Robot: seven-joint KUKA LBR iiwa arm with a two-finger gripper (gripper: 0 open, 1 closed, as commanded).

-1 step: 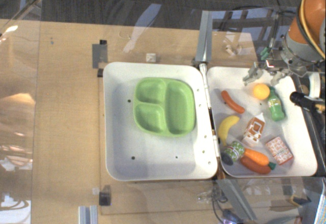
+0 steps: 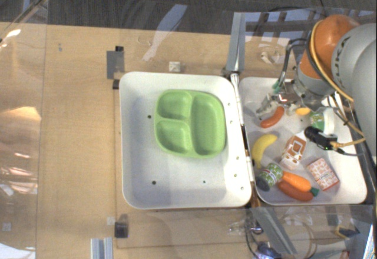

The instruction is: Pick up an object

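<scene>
Sausage [image 2: 271, 117] lies just below the lowered gripper [image 2: 277, 100]; gripper's state cannot be told.

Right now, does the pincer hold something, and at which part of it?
It cannot be told. The pincer is low in the right bin, just above the sausage, but no object shows between its tips.

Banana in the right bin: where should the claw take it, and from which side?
Probably at the middle of the banana, coming straight down, fingers across its narrow width. It lies flat and curved, running diagonally, with bare bin floor on its upper left. The can sits close to its lower end and a carton to its right, so stay off that end.
</scene>
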